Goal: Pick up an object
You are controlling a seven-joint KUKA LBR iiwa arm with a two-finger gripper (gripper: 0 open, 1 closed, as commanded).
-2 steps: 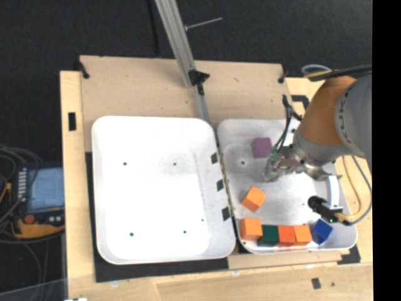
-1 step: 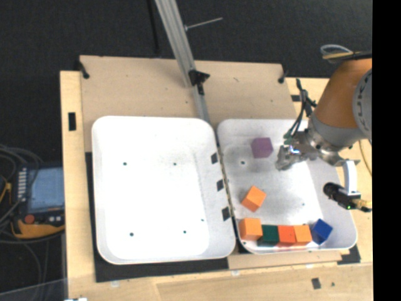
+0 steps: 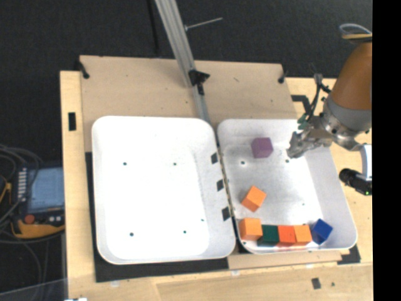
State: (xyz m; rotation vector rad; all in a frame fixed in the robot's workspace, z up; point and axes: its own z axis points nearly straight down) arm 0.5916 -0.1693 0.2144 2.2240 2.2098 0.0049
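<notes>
The arm (image 3: pixel 352 86), grey with an orange band, reaches in from the 3 o'clock side of the camera view and bends down over the right bin (image 3: pixel 326 168). Its jaws (image 3: pixel 296 148) hang above the bin's upper right part, pointing toward 9 o'clock. From this slant the jaws read as a dark, blurred cluster, so I cannot tell how far apart they stand; nothing shows between them.

A purple cube (image 3: pixel 262 147) sits on the bin floor just beside the jaws, at their 9 o'clock, with a small gap of white floor between the two. An orange cube (image 3: pixel 254 198), turned at an angle, lies near the bin's middle left, at about 7 o'clock from the purple one and well apart from the jaws.

Along the bin's 6 o'clock wall runs a row of blocks set close together: an orange block (image 3: pixel 250 228) at the left end, then a green block (image 3: pixel 270 234), a red-orange block (image 3: pixel 287 234), another orange block (image 3: pixel 302 233), and a blue block (image 3: pixel 321 230) at the right end, tilted a little.

The left bin (image 3: pixel 156 187) lies just beside the right one, at its 9 o'clock, both on the tan tabletop (image 3: pixel 238 86). A grey metal rail (image 3: pixel 178 36) slants from 12 o'clock down to the gap between the bins.
</notes>
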